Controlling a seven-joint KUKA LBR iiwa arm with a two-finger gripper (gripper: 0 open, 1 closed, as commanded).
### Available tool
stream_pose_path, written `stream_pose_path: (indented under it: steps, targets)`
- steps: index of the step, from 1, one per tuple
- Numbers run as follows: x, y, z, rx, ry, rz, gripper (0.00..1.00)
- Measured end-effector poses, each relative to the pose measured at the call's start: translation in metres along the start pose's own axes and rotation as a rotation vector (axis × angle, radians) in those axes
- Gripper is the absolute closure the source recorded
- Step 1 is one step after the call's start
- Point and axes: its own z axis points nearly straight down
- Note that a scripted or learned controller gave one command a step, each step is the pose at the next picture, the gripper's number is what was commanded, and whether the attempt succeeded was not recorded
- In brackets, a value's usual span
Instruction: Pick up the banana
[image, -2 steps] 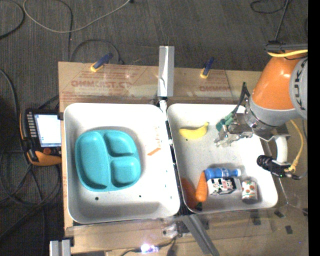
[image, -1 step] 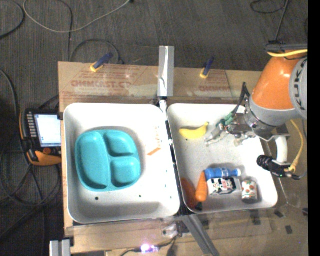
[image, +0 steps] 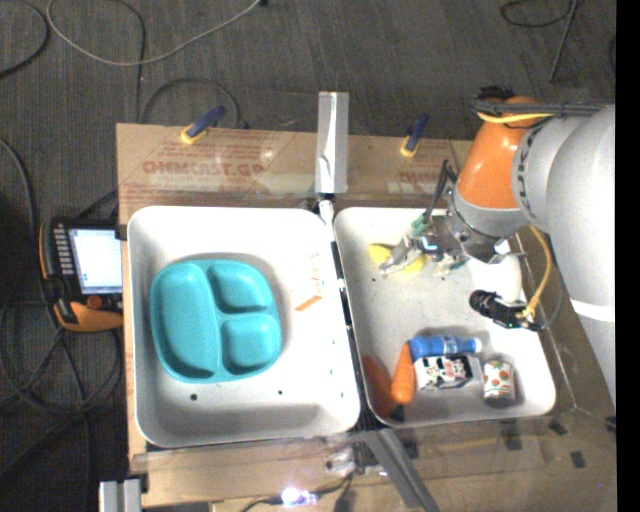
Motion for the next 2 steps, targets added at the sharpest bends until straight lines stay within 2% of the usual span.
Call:
stream_pose_path:
  steps: [1,2]
  targets:
    - [0.021,0.024,0.028,-0.01,-0.001,0.035,0.0]
    - [0.02,0.025,0.017,-0.014,-0.005,0.034,1.0]
